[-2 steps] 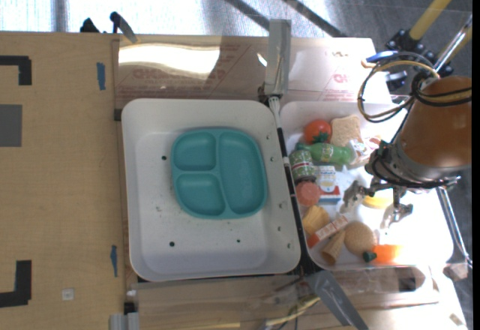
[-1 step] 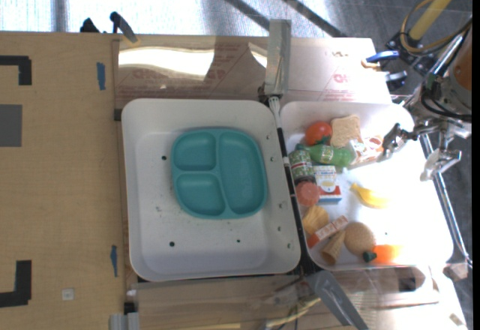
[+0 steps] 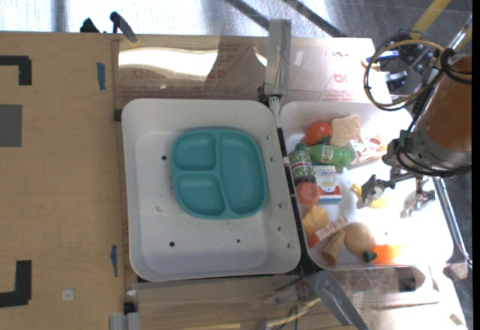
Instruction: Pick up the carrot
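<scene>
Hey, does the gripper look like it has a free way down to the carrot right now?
Probably yes. The carrot lies uncovered near the front edge of the right bin, beside a potato, with nothing on top of it. The gripper hangs above and just behind it, so a short move should reach it.

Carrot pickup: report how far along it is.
Done: nothing visible yet. The small orange carrot with a green top lies on the floor of the right-hand shallow white bin, near its lower edge beside a tan potato-like piece. In hand: the two-finger gripper hangs above that bin, apart from the carrot, with nothing between its fingers. Left: reach the carrot, grasp it, lift it.
</scene>
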